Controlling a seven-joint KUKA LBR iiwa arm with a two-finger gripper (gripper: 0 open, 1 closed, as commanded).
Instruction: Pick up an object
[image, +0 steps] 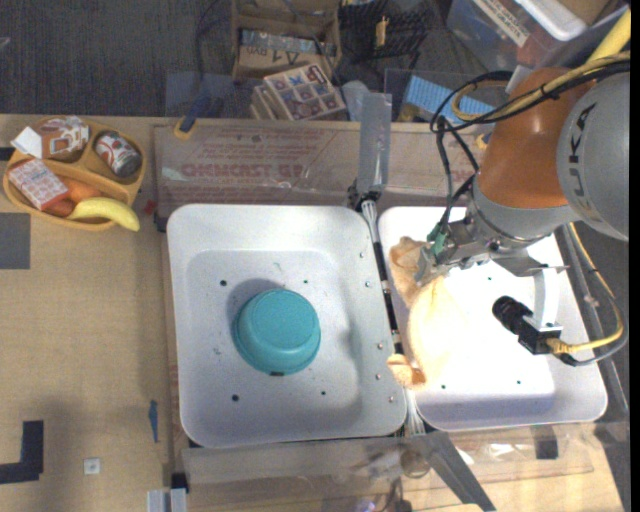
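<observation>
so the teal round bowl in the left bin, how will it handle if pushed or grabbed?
The teal round plastic-looking bowl sits upside down, so it probably slides rather than rolls or tips. Its smooth domed walls look slippery for the jaws. Likely rigid and light.

Arm (530, 160) low, jaws perhaps hidden.
</observation>
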